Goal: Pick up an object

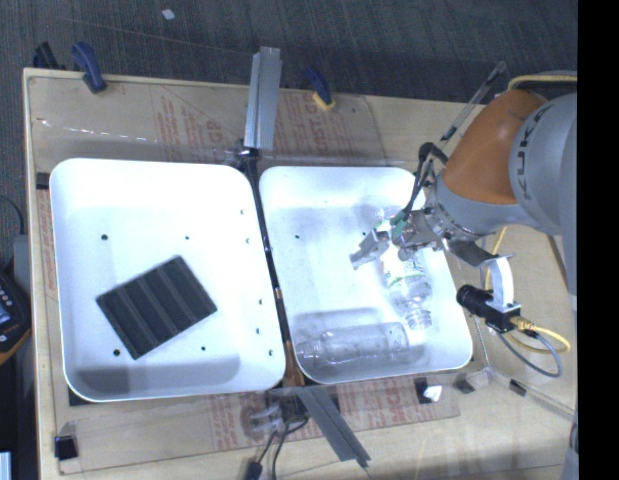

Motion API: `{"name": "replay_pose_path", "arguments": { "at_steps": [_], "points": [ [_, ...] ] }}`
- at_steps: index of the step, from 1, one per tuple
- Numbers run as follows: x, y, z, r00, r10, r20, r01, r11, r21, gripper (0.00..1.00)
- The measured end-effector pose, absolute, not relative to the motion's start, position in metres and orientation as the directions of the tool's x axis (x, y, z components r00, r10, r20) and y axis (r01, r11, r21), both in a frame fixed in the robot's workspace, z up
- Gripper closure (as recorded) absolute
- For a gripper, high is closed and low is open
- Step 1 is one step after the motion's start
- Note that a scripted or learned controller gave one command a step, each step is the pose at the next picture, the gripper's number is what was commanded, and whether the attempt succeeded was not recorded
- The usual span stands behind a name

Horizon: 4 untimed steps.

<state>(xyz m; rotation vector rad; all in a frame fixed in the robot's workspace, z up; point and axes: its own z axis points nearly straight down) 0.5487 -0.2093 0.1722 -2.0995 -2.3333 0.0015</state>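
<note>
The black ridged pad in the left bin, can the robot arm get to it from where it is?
Probably yes. The black ridged pad lies flat with nothing on it. The gripper hangs over the right bin, so it must cross the bins' shared edge.

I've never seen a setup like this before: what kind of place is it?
Probably a robotics lab's test bench. A grey and orange arm reaches over two white bins clamped to a wooden bench, one holding clear plastic bottles, the other a dark ridged slab.
</note>
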Motion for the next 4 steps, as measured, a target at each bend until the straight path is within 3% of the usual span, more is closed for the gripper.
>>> {"name": "replay_pose_path", "arguments": {
  "at_steps": [1, 4],
  "points": [
    [0.5388, -0.2109, 0.1963, 0.201, 0.98, -0.001, 0.98, -0.201, 0.0, 0.0],
    [0.5388, -0.2109, 0.1962, 0.201, 0.98, -0.001, 0.98, -0.201, 0.0, 0.0]
  ]
}}
